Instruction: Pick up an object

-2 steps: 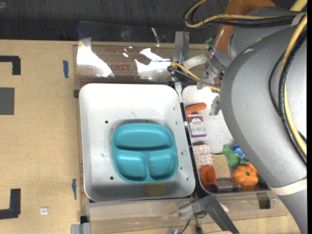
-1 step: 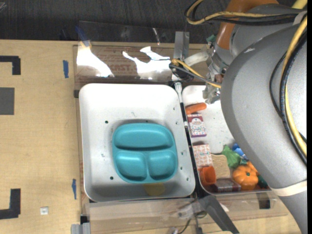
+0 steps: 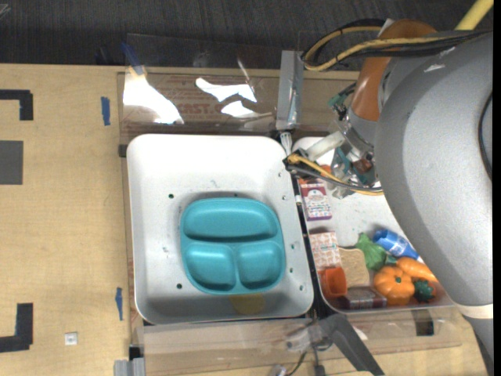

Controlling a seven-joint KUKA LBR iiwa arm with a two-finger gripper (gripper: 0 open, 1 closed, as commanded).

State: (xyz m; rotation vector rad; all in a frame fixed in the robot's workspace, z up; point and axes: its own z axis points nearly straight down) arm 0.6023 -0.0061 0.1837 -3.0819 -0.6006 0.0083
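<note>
Overhead, two shallow white bins are seen side by side on the tabletop. The left bin carries a teal divided tray, lying flat near its middle, with one long compartment toward the far side and two smaller ones toward the near side.

The right bin is largely covered by the grey arm, which reaches in from the right and is marked by an orange band above the wrist. The gripper is placed low over the far part of the right bin, close to the wall shared by the two bins. Whether its fingers are spread or closed cannot be told, as they are lost among cables and the wrist body, and nothing can be seen held between them.

The objects to be picked are gathered in the right bin. A small printed box lies along the dividing wall just below the gripper, and a patterned packet lies just nearer. At the near end, an orange cup, a green leafy piece, a blue item and an orange pumpkin-like toy are crowded together, partly under the arm.
</note>
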